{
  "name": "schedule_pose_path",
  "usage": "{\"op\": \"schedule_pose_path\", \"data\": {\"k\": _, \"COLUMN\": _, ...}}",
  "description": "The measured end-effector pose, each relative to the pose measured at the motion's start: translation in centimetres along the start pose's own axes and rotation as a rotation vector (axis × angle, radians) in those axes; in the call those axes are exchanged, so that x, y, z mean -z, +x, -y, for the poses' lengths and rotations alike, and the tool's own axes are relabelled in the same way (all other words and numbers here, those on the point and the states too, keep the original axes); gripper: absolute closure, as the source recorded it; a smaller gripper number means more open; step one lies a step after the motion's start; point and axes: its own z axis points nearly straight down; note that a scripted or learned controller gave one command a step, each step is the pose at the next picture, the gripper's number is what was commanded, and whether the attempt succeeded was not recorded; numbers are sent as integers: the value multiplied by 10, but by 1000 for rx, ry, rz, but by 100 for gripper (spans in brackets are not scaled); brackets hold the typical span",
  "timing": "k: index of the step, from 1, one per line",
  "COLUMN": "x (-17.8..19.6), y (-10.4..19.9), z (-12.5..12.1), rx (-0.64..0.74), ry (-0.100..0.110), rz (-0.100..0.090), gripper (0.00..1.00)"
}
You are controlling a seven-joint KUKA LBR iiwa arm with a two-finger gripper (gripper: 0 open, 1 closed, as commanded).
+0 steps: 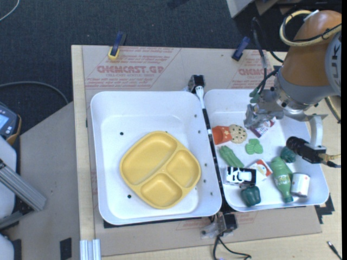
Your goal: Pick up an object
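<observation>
Two white bins sit side by side on a brown paper-faced board (135,69), and the only writing you can read is on that board: "CHEMCAST G.P" in red capitals on its far side, with part of the same mark repeated further right. The smaller red lines under it are too faint to make out.

Your left bin (108,140) holds a yellow divided plate (160,168), lying flat.

Your gripper (261,119) hangs over the far part of the right bin (230,107), directly above a small white-and-red packet (265,129). You cannot tell from this angle whether the gripper is open or closed, or whether it has the packet.

Just left of the packet lie an orange piece (220,135) and a speckled cookie (236,134), touching each other. Nearer are a small green leaf shape (254,146) and a long green pod (232,157). At the near edge sit a black-and-white box (240,175), its markings unreadable, and a dark green pepper (250,195). To their right are a red-and-white piece (263,168), a green bottle (282,177) on its side, a teal piece (287,155) and a white cup (300,184).

A blue-and-yellow clamp (115,46) and a blue clamp (241,49) grip the board's far edge. Dark carpet (54,15) surrounds the bench, and a metal rail (21,188) shows at near left.
</observation>
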Motion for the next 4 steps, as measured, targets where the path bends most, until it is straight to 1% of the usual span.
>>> {"op": "schedule_pose_path", "data": {"k": 1, "x": -3, "y": -25, "z": -1, "rx": -8, "ry": -2, "rz": 4, "gripper": 100}}
{"op": "schedule_pose_path", "data": {"k": 2, "x": -9, "y": -10, "z": 0, "rx": -4, "ry": 1, "rz": 2, "gripper": 100}}
{"op": "schedule_pose_path", "data": {"k": 3, "x": 2, "y": -22, "z": 4, "rx": -6, "ry": -4, "rz": 4, "gripper": 100}}
{"op": "schedule_pose_path", "data": {"k": 4, "x": 7, "y": -5, "z": 1, "rx": -3, "ry": -6, "rz": 3, "gripper": 100}}
